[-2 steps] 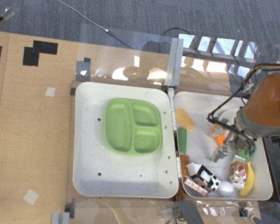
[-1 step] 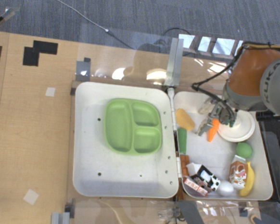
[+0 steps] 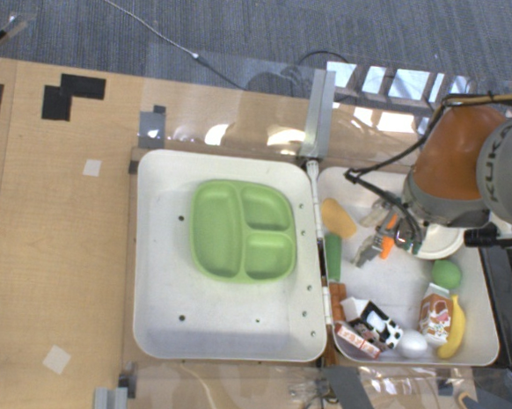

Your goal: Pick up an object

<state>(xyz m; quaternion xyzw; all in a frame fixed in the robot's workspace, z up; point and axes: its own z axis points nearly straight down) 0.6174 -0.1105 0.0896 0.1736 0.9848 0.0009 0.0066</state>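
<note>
Right bin [image 3: 488, 348]: candidate objects lie here untouched — green ball [image 3: 446, 273], banana [image 3: 453, 328], juice carton [image 3: 437, 318], white egg [image 3: 413, 345], green stick [image 3: 332, 257], tan piece [image 3: 339, 219].
Gripper [image 3: 378, 241]: over the bin's upper middle, near the tan piece; fingers look spread, nothing between them.
Progress: judged early; nothing grasped, descent, closing and lift all remain.
Left bin [image 3: 149, 323]: holds a green divided tray [image 3: 242, 230].

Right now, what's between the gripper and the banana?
In the camera view, a green ball and a small carton lie between the gripper and the banana.
</note>
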